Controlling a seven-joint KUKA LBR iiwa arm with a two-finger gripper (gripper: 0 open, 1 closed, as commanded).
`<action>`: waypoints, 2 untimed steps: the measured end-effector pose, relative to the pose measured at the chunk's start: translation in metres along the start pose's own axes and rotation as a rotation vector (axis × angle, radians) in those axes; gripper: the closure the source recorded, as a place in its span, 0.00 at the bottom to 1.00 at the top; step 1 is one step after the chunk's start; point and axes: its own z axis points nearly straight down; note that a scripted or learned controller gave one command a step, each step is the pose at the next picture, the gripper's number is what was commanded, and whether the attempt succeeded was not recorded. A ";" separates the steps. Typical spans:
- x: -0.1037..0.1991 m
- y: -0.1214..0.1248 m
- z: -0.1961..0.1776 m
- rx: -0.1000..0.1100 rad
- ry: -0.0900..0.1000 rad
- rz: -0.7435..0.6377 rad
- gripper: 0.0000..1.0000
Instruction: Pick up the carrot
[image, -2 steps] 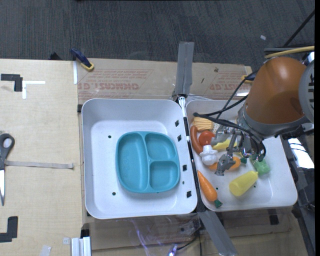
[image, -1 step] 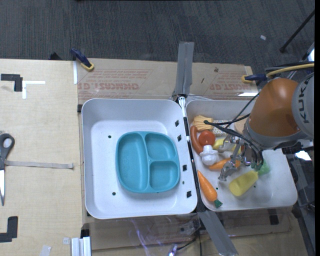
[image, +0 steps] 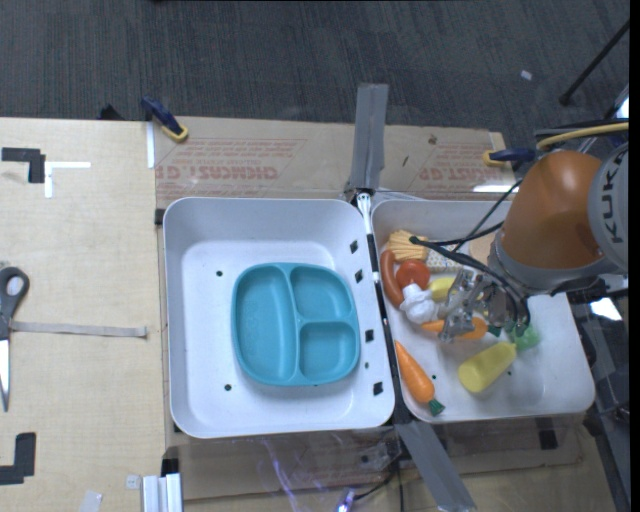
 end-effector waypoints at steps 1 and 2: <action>0.049 0.008 0.009 -0.001 0.004 -0.129 1.00; 0.049 0.008 0.009 -0.001 0.004 -0.130 0.00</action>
